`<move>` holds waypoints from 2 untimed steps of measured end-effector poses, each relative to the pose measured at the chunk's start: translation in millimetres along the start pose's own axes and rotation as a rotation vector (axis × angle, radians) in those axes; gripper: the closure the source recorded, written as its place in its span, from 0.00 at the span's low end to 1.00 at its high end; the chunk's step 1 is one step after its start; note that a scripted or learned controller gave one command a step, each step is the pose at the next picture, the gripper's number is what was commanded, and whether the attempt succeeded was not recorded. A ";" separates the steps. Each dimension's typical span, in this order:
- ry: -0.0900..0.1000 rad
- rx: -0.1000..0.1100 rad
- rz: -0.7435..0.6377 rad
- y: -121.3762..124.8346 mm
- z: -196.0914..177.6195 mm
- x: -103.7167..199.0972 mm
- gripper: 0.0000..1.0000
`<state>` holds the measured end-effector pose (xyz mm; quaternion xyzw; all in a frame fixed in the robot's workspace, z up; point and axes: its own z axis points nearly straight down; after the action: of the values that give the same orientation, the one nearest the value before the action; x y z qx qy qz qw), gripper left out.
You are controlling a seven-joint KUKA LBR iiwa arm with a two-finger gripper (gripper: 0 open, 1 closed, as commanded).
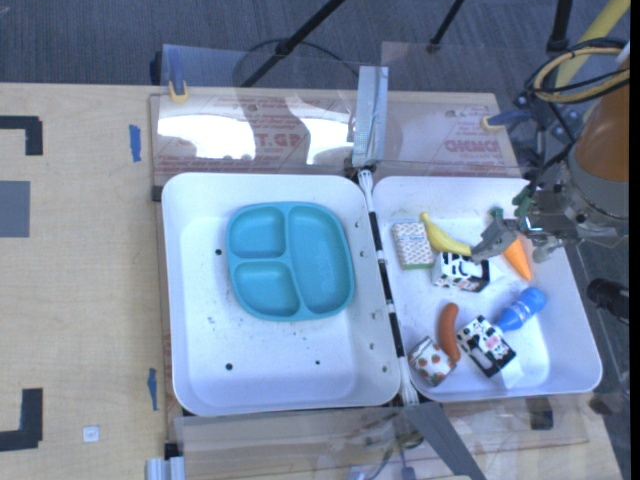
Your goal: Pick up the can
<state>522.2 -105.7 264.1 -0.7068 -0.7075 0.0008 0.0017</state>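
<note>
A pale plywood bench top spreads across the left, marked with black tape corners, a grey square patch and short strips of blue tape. Beyond it lies dark grey-blue carpet floor, crossed by black tripod legs. Clear plastic panels behind the bins catch bright glare.

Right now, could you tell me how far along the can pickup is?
Nothing looks done: the can lies in the right bin, near its front left corner beside the sausage. The gripper hangs over the bin's far side by the banana. Reaching, gripping and lifting remain.
</note>
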 end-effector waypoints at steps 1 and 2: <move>0.000 0.000 -0.339 10.4 79.9 73.7 0.00; -0.003 -0.006 -0.326 8.9 -107.4 64.2 0.00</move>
<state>531.5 -41.6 371.5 -0.5826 -0.8128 -0.0003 -0.0013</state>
